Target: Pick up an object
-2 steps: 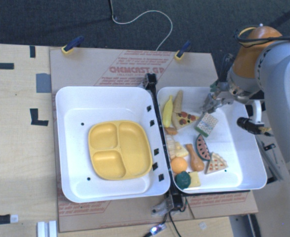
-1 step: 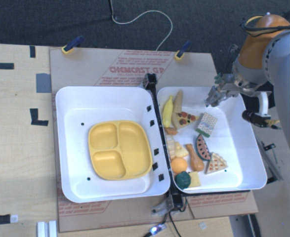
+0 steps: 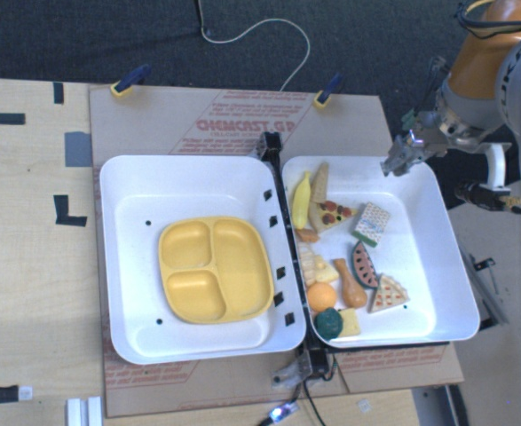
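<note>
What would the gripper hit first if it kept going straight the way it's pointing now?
Probably the right bin itself: the gripper points down and left over that bin's upper right corner, so bare white floor near the rim comes before the toy food. Depth is hard to judge.

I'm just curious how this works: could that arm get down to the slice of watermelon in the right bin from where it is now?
Probably yes. The gripper hangs over the right bin's far corner, and the watermelon slice lies uncovered, though a drumstick crowds one side.
</note>
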Available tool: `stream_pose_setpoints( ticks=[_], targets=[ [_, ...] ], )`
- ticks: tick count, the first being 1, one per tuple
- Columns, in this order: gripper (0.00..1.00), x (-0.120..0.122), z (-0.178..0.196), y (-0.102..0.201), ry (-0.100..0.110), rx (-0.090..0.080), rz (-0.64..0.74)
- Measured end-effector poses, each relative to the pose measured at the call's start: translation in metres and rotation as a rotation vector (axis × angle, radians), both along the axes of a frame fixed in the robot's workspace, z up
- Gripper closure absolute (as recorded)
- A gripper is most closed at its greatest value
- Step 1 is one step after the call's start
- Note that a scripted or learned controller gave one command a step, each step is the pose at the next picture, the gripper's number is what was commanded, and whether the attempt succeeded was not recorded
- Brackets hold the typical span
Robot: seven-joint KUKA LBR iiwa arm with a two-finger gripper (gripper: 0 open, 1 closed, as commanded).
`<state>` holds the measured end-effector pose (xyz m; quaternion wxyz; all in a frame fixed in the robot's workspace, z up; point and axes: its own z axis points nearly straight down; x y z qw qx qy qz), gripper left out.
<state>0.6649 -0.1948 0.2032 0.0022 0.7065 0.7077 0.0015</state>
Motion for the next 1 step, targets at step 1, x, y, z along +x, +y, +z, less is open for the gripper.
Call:
stream_pose_setpoints(
  ticks=[1],
  targets=[
    [1.0,0.0006,0.0224,0.0007,0.004,0.001,0.0]
  ],
)
